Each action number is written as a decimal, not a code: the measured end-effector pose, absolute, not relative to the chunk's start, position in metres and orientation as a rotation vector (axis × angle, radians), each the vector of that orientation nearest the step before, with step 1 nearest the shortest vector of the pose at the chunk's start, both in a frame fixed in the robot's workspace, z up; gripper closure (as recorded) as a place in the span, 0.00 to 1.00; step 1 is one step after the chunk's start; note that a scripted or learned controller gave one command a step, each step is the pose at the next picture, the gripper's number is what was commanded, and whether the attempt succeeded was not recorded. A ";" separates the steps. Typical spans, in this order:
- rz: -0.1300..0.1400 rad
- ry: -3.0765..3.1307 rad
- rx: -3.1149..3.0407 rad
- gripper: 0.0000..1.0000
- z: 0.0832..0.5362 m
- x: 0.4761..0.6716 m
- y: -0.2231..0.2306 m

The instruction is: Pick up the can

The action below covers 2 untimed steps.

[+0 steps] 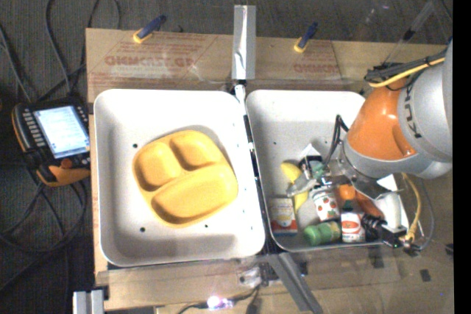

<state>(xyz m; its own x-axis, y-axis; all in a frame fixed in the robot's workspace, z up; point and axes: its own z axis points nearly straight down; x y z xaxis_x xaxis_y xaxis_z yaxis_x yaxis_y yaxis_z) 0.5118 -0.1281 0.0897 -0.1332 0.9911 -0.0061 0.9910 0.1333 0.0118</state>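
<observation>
**Q:** How is the gripper (318,180) positioned, and what is its state?

**A:** It is lowered into the cluttered near half of the right bin (309,108), beneath the orange wrist band (377,130). Whether anything is gripped cannot be told; the mechanism is partly hidden by the wrist and merges with the objects around it.

**Q:** Where is the can located?

**A:** The can (282,214) is seen standing upright near the bin's front-left wall, just left of the gripper. It is probably a small labelled tin, though the label is too blurred to be read.

**Q:** Why is access restricted?

**A:** The can is crowded by a yellow item (292,172), a white-and-red container (324,204) and a green object (321,233). A vertical approach is judged necessary. The yellow divided tray (185,175) in the left bin (110,180) is well apart.
</observation>
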 end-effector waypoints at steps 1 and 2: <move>0.019 2.378 2.041 0.00 0.089 0.495 -0.183; 0.020 2.376 2.044 1.00 0.098 0.495 -0.183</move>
